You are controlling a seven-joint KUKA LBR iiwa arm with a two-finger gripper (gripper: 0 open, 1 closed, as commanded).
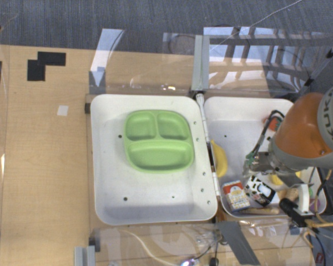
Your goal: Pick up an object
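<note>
My gripper (pixel 256 168) hangs low over the front of the right bin (pixel 233 118), under the orange-banded wrist, which hides most of it. Just below it lies a black-and-white patterned object (pixel 260 189); I cannot tell if they touch. A small red-and-white carton (pixel 236 195) lies to the left of that object. A yellow banana (pixel 220 160) rests along the bin's left wall. A bit of another yellow thing (pixel 277 179) peeks out beneath the arm.
The left bin (pixel 108 195) holds a green divided plate (pixel 158 140) near its middle. A thin wooden stick (pixel 265 207) lies along the right bin's front edge. The arm covers the right bin's right half.
</note>
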